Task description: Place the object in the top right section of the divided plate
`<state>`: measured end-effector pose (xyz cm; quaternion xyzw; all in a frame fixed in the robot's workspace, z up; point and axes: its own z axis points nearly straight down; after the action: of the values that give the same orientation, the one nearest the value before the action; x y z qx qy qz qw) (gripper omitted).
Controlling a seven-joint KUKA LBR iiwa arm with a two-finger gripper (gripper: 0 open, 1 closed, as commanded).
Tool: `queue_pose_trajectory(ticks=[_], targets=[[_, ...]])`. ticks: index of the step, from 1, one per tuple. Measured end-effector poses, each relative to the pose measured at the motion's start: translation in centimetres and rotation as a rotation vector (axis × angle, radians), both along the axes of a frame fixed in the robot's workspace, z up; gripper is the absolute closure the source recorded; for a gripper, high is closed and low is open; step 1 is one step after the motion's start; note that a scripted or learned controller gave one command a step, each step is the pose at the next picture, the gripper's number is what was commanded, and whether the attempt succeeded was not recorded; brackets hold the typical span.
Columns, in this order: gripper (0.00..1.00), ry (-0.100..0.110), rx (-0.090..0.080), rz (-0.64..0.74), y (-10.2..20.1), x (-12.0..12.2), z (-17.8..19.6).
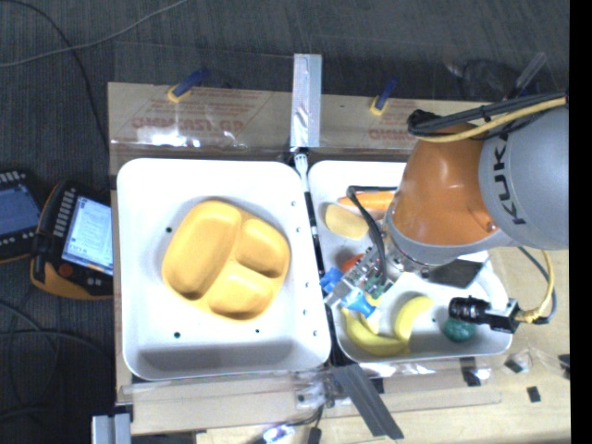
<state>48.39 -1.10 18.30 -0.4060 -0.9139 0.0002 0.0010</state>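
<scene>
A yellow divided plate (227,257) lies in the left bin (148,340), and all its sections hold nothing. My gripper (356,289) hangs low over the left side of the right bin (499,345), its arm covering the bin's middle. Just below and right of the gripper lies a yellow banana (393,326). An orange carrot-like piece (375,198) and a pale yellow rounded piece (340,220) rest at the bin's far left corner. I see nothing between the gripper's tips.
A small teal object (458,330) sits at the front right of the right bin. A dark flat thing (460,272) shows under the arm. A metal divider (313,239) separates the bins. A handheld pendant (79,243) lies left of the bench.
</scene>
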Motion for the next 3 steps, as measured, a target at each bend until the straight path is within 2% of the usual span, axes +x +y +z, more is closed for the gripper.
queue_pose_trajectory(ticks=[1, 2, 3], targets=[[1.0, 0.001, 0.0, 0.234, 5.3, -0.1, 0.0], [1.0, -0.005, 0.0, 0.339, 5.2, 0.1, 10.6], [1.0, -0.003, -0.001, 0.37, 8.7, 3.8, 8.0]])
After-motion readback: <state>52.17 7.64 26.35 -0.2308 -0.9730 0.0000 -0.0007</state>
